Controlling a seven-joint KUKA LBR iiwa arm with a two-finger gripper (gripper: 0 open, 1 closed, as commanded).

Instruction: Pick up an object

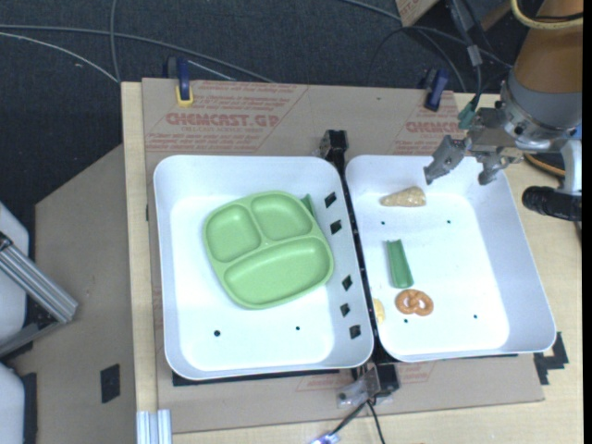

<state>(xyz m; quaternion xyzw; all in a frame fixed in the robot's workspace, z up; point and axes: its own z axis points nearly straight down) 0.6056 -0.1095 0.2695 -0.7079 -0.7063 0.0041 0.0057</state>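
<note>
Two shallow white bins sit side by side on the bench. Left bin (185,248): one light green plastic divided plate (268,248), three compartments, lying flat near the middle; broad and low, so probably a poor fit for a two-finger pinch.

Right bin (518,266): three small candidates, well apart from one another, which leaves room for the fingers around each. Green flat plastic stick (399,263) lies mid-bin, long axis running near to far. Orange-brown pretzel-shaped toy (413,302) sits just nearer than the stick. Pale tan wedge-shaped food toy (404,197) lies at the far end of the bin.

Gripper (460,164) hangs over the far right part of the right bin, just right of and beyond the tan wedge. Fingers spread apart, nothing between them, touching no object. Judgement: pick not yet made; wedge is the closest target.
</note>
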